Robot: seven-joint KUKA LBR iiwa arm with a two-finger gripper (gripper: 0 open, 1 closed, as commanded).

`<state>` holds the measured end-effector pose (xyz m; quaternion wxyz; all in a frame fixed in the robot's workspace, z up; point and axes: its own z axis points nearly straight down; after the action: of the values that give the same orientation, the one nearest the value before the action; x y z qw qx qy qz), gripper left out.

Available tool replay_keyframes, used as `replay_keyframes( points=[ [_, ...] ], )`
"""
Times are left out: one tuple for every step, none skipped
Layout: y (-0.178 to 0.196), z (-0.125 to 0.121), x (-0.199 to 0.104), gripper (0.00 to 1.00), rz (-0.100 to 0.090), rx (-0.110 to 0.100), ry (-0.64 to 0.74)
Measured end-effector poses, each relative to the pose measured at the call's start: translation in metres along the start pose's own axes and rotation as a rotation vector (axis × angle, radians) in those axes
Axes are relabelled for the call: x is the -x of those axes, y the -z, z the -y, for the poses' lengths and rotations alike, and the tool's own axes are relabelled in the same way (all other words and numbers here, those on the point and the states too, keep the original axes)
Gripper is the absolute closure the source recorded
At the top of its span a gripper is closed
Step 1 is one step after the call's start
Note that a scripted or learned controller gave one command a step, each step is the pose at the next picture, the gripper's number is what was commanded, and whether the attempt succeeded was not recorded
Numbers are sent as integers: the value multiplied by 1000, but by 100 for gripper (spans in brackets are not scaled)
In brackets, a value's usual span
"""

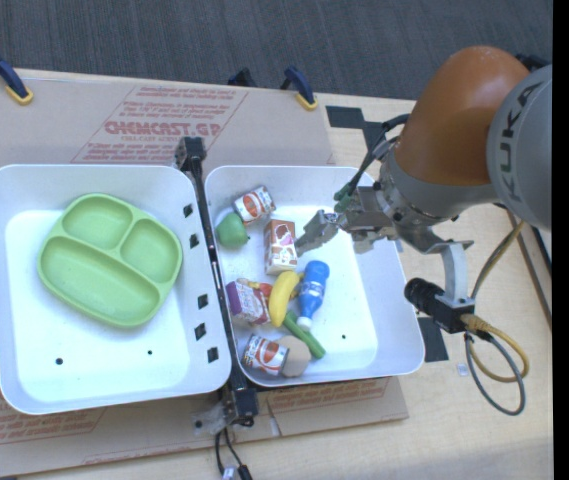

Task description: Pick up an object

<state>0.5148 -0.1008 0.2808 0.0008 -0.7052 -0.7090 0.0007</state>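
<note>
My gripper [322, 226] hangs over the right bin [389, 313], fingers apart, holding nothing. Nearest target: the carton [281, 245], just left of my fingertips, long axis running near to far. Blue bottle [312, 288] lies nearer.

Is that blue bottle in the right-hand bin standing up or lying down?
Lying down. The blue bottle rests on its side on the floor of the right bin, white cap toward the near edge, beside the banana.
</note>
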Motion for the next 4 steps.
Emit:
replay_keyframes(
  points=[
    [-171, -47, 62, 0, 2, 17, -1],
    [-160, -48, 60, 100, 1, 15, 7],
    [-161, -48, 60, 0, 1, 15, 7],
    [-189, -133, 103, 0, 0, -4, 1]
  ],
)
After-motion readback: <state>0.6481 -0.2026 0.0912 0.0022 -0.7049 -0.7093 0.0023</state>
